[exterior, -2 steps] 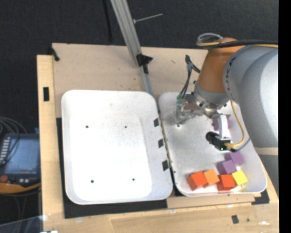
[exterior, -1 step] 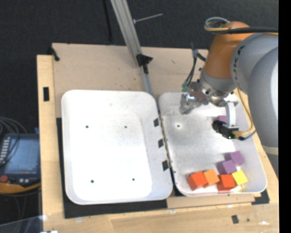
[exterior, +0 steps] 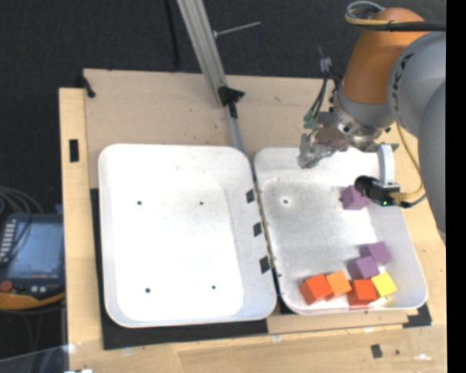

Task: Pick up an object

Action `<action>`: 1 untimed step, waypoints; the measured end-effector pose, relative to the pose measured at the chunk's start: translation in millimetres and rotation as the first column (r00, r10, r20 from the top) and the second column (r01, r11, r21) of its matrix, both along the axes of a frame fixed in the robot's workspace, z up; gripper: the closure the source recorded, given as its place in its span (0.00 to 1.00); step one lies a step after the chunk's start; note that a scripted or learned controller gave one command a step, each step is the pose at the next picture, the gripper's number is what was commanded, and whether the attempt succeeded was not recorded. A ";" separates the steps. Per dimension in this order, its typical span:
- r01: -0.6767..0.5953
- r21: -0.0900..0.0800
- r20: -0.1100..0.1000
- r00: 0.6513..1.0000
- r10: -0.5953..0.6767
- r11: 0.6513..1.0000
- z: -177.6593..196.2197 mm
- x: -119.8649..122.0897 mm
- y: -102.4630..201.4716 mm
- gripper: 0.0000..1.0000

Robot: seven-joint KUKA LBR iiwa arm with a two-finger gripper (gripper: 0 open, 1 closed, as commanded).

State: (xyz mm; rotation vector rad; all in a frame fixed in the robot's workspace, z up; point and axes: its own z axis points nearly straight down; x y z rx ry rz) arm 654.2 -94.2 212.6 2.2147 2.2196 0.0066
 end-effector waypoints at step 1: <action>-0.004 0.002 -0.008 1.000 0.004 1.000 -3.3 -1.2 50.3 1.00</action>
